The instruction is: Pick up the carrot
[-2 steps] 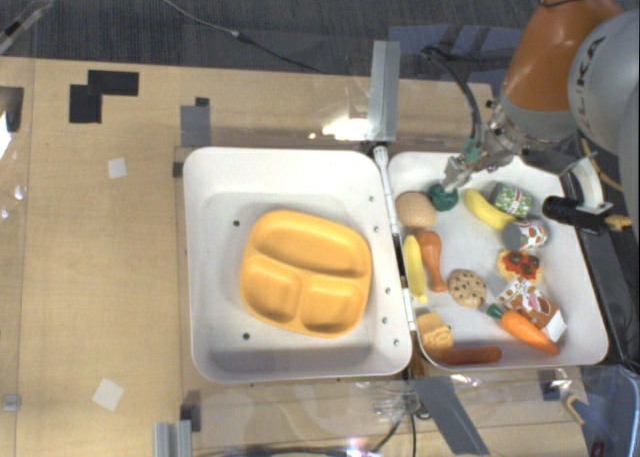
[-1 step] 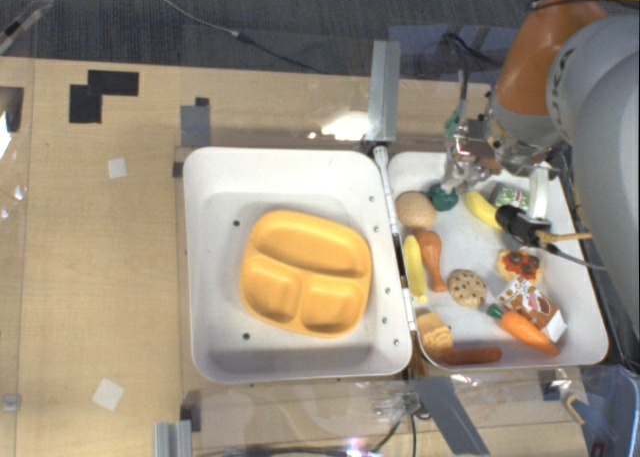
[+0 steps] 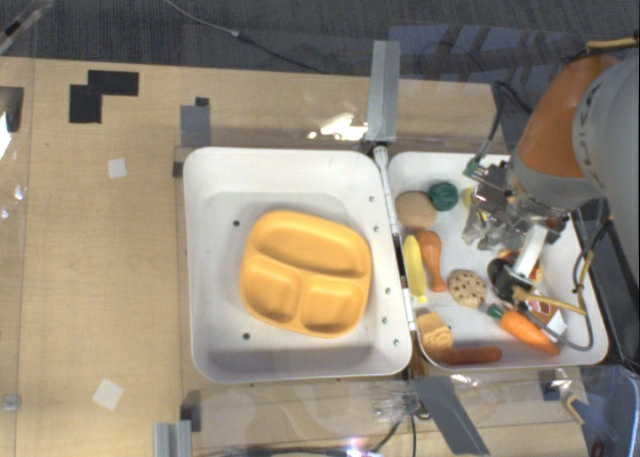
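Observation:
The carrot (image 3: 527,330), orange with a small green stem end pointing left, lies flat near the front right corner of the right bin (image 3: 596,347). A yellow cable crosses just above it. My gripper (image 3: 492,229) hangs over the middle right of the same bin, behind the carrot and about a hand's width from it. It points down at bare bin floor beside a green round toy (image 3: 443,195). Nothing shows between its metal parts.
The right bin also holds a brown potato (image 3: 415,210), an orange drumstick (image 3: 431,255), a yellow corn cob (image 3: 413,267), a cookie (image 3: 465,287), a bread piece (image 3: 433,328) and a red sausage (image 3: 468,354). A yellow divided tray (image 3: 305,273) sits in the left bin (image 3: 210,245).

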Robot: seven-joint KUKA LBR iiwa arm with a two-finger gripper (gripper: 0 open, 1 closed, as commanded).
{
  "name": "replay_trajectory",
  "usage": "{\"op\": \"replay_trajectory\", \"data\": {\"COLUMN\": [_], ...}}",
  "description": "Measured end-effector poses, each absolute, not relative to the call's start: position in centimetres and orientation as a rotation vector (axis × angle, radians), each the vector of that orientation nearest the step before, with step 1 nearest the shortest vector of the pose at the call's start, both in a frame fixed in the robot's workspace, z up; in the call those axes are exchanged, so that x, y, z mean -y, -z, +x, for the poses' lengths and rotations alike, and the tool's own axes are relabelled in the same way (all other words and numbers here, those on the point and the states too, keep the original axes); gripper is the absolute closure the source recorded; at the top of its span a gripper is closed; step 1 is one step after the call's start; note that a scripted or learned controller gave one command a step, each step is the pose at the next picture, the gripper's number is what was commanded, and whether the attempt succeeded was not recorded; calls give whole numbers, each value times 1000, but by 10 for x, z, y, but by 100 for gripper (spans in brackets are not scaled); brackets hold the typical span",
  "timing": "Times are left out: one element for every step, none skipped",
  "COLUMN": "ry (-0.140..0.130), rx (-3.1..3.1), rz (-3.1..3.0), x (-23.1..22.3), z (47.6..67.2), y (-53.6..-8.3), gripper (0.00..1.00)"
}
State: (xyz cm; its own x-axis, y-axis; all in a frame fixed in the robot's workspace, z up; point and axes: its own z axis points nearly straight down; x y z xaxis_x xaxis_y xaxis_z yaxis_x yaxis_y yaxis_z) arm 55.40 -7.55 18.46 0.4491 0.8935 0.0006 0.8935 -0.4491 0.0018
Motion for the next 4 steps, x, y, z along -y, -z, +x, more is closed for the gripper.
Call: {"op": "replay_trajectory", "data": {"ry": [-1, -2, 1, -8], "rx": [-1142, -861, -383, -336], "rz": [2925, 3021, 3120, 3125], "x": [145, 167, 198, 156], "z": [572, 555, 527, 607], "y": [-163, -159, -130, -159], "gripper": [100, 100, 100, 100]}}
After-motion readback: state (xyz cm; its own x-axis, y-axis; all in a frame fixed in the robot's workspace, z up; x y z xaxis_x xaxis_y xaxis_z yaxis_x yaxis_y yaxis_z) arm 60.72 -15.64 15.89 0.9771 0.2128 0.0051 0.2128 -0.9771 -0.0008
